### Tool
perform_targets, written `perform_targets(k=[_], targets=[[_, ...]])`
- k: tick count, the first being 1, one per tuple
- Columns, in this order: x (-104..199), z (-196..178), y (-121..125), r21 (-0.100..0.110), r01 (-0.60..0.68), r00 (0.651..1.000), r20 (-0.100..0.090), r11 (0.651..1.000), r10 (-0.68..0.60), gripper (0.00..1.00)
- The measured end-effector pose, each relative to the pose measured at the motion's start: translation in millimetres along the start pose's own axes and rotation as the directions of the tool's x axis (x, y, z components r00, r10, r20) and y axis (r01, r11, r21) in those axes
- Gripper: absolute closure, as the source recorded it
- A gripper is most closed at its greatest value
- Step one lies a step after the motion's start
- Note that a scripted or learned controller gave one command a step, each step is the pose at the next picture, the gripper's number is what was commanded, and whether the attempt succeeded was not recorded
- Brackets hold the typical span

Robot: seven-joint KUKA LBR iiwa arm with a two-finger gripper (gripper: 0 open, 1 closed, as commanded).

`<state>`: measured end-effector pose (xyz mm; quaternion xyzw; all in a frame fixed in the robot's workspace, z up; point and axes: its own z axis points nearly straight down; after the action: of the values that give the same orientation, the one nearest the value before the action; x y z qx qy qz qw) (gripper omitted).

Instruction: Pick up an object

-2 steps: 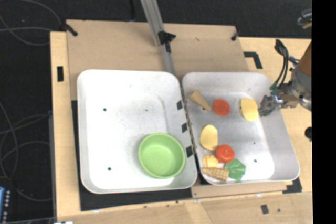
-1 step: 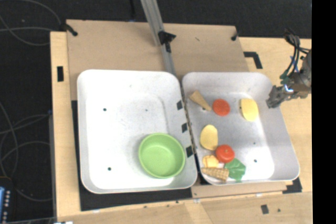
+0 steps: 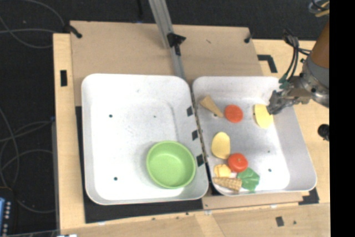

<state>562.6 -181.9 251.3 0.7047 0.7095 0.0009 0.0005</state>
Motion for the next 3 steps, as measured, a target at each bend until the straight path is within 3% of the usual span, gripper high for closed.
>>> perform_targets(k=[3], targets=[[154,-13,3,0.000,0.002,1.000,-0.002,1.000,-0.002,1.00]])
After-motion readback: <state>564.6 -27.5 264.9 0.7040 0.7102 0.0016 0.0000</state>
